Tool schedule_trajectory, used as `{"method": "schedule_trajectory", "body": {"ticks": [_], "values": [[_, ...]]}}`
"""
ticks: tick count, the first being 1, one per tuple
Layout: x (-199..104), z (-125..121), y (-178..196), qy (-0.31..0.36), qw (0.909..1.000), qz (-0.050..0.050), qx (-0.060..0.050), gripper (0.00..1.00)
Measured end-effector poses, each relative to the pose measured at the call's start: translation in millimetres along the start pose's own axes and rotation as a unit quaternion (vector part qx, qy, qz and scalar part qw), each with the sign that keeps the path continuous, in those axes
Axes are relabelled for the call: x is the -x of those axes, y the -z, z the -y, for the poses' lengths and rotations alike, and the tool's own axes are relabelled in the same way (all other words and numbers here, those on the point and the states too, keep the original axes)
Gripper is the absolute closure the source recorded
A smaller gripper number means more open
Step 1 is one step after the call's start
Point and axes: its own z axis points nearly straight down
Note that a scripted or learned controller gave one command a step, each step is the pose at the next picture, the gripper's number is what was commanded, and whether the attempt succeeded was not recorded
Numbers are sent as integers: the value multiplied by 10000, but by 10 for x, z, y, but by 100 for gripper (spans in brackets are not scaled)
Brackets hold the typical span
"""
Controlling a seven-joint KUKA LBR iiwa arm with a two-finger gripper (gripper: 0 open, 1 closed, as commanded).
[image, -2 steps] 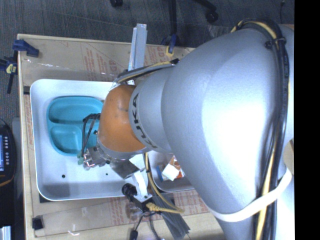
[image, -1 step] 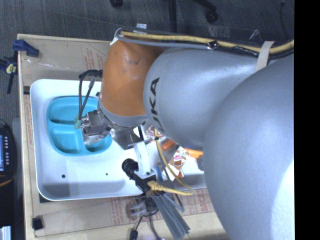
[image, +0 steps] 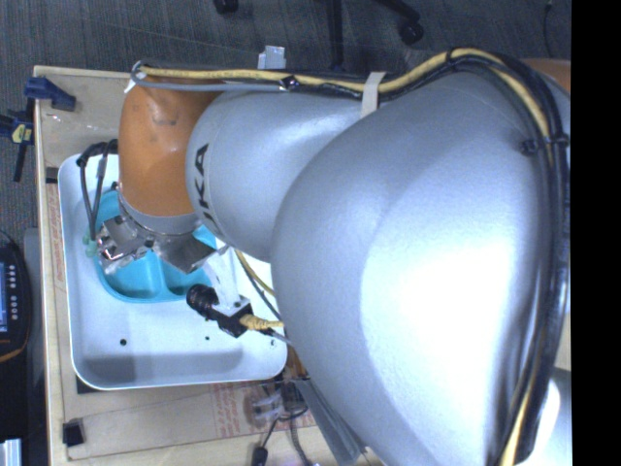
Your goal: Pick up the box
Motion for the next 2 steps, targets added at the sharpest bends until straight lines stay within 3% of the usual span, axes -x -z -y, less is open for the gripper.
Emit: {"method": "schedule_trajectory", "body": {"ticks": [1,2], "values": [[398,801,-436,423,9991,-2,-3,100],[163,690,1028,-110,9999,-2,32,100]]}}
